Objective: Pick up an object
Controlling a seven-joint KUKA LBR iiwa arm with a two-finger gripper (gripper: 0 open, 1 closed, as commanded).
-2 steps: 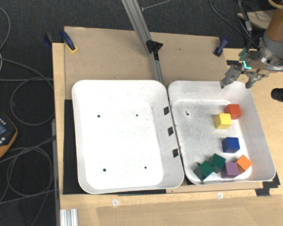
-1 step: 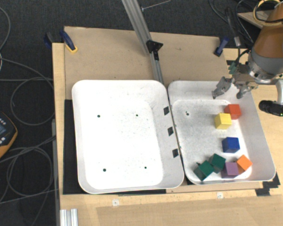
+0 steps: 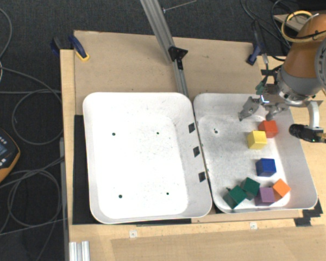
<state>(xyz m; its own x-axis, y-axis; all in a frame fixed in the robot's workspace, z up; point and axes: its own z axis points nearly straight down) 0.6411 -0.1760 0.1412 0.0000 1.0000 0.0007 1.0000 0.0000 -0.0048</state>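
gripper (image 3: 261,110): fingers spread, holding nothing, far end of right bin (image 3: 223,145) | red block (image 3: 270,127): just beside it | yellow block (image 3: 256,139): touching red's near-left | blue block (image 3: 266,167): nearer

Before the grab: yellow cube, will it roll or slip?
The yellow cube looks flat-faced and rigid, so probably won't roll. It sits beside the red cube, so a push may shove both. Small block; likely light.
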